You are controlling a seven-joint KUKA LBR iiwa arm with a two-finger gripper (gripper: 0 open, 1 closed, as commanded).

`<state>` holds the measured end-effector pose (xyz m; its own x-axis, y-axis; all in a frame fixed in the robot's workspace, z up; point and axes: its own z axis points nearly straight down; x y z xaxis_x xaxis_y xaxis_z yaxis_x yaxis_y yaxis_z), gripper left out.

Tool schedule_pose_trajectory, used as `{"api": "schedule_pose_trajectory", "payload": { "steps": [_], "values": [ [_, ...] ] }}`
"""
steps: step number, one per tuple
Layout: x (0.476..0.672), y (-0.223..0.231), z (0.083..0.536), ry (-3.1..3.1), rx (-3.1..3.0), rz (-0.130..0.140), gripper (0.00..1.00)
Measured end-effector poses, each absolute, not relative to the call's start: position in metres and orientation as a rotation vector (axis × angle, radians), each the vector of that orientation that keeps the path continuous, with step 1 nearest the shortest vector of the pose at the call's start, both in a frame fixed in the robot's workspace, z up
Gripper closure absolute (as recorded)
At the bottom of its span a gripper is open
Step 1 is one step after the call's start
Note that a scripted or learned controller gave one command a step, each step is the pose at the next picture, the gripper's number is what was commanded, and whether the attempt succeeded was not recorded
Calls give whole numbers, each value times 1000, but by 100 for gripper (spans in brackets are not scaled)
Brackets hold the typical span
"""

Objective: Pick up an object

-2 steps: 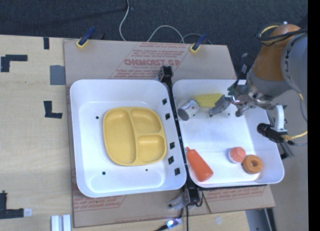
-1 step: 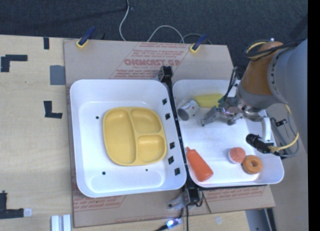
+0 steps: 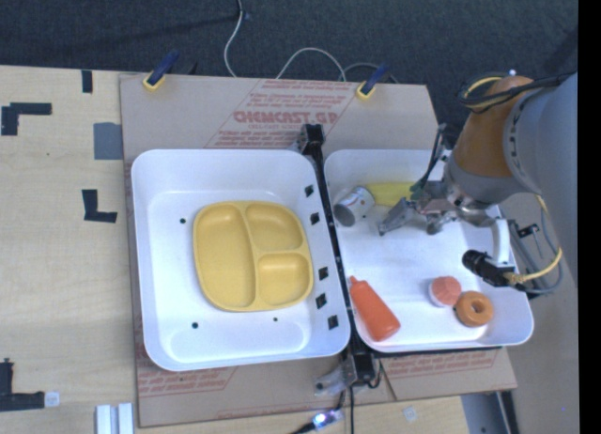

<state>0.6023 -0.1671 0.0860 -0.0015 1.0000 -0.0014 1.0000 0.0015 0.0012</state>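
The right bin (image 3: 413,258) holds a small silver cup (image 3: 353,205) on its side near the left wall, a yellow piece (image 3: 387,193) behind it, an orange carrot-like toy (image 3: 374,310) at the front left, a pink round toy (image 3: 444,289) and a brown doughnut (image 3: 473,309) at the front right. My gripper (image 3: 402,217) hangs low over the bin's back half, just right of the cup and in front of the yellow piece. Nothing shows between its fingers.
The left bin (image 3: 169,188) carries a yellow divided plate (image 3: 252,255). A black divider with clips (image 3: 323,235) runs between the bins. Cardboard (image 3: 282,113) lies under both, with yellow-blue clamps at its back edge. A cable (image 3: 512,277) loops by the right bin's edge.
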Motion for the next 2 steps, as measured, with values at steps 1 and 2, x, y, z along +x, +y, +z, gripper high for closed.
{"api": "schedule_pose_trajectory", "payload": {
  "steps": [1,2],
  "values": [
    [603,-167,96,2222,2216,0,100],
    [605,-166,138,2222,2219,2,100]
  ]
}}
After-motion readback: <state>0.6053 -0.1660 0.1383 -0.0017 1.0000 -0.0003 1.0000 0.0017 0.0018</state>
